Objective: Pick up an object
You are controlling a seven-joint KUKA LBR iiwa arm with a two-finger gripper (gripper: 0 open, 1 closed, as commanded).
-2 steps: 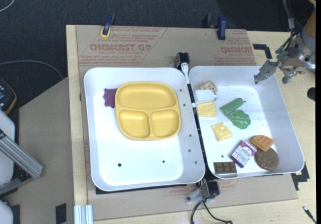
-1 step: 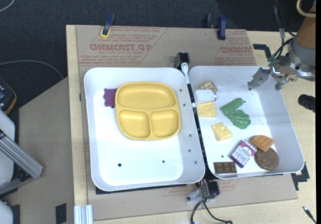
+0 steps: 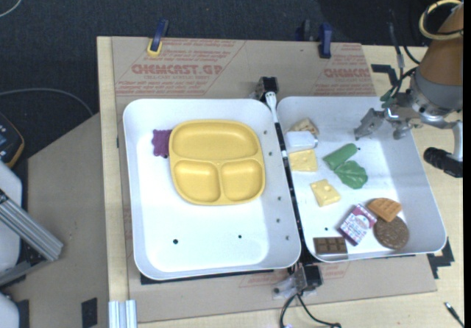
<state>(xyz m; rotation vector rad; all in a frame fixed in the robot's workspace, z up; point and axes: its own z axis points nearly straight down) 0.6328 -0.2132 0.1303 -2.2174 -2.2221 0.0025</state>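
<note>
Two shallow white plastic bins sit side by side on the bench: the left bin (image 3: 147, 246) carries a yellow three-compartment plastic tray (image 3: 217, 159) with a small purple piece (image 3: 160, 142) touching its left edge, and the right bin (image 3: 419, 187) carries the small items. The grey arm with orange band (image 3: 441, 62) reaches in from the right, and its two-finger gripper (image 3: 383, 125) hangs over the right bin's upper right part with nothing between its fingers; jaws look spread apart, released. Likely target, as a judgement: the green leaf-shaped soft piece (image 3: 346, 165), near the bin's middle, below-left of the gripper, not touched. Its long axis runs diagonally from upper left to lower right, the narrower end pointing upper left and the wider, crumpled end lower right. To do the step well, centre over the middle of the green piece, turn the wrist so the fingers close across the short axis, then descend straight; going off-centre risks nudging the pale yellow cheese-like wedge (image 3: 324, 192) just beside it. Other items lie well apart near the lower rim: round brown cookie (image 3: 391, 232), orange waffle-textured piece (image 3: 384, 208), pink-and-white packet (image 3: 356, 224), dark chocolate bar (image 3: 330, 246).
</note>
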